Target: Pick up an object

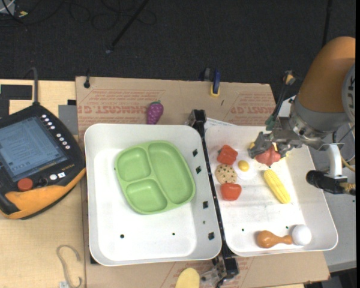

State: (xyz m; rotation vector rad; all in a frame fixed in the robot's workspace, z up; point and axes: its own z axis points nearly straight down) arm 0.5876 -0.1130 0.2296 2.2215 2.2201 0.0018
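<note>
Two white bins sit side by side on the tabletop (138,95). The left bin (105,221) holds a green divided plate (155,176). The right bin (315,215) holds a scatter of toy food: a red pepper (227,155), a cookie (225,173), a fried egg (245,168), a tomato (231,191), a corn cob (278,186), and near the front rim a chicken drumstick (273,239) touching a white ball (301,235). The tool (269,146) hangs over the right bin's far side with a red object (268,156) between its fingers. Purple grapes (155,112) lie on the cardboard behind the left bin. A teach pendant (30,155) rests at far left.
</note>
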